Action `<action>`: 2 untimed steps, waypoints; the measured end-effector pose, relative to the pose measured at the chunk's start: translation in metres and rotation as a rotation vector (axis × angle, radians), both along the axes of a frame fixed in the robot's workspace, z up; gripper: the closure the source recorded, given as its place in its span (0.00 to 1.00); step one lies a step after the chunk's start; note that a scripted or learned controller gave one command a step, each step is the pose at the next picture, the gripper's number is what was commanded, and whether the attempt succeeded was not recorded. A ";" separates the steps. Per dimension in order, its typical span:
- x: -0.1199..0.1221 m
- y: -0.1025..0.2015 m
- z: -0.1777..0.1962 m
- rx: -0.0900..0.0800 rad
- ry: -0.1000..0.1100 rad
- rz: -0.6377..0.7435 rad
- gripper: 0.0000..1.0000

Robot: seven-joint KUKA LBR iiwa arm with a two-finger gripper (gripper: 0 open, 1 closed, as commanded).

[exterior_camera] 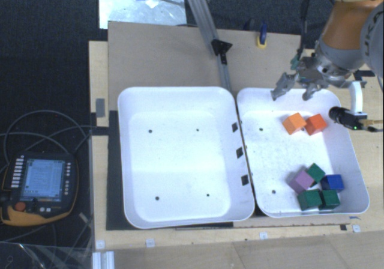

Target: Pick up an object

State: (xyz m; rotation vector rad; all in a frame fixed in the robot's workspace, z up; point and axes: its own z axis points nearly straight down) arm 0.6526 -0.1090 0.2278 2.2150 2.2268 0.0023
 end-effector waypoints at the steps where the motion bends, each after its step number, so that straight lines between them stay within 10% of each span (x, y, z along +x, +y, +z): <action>1: 0.000 0.000 0.000 0.000 0.000 0.000 0.00; 2: -0.003 0.009 -0.047 -0.001 0.004 0.000 0.00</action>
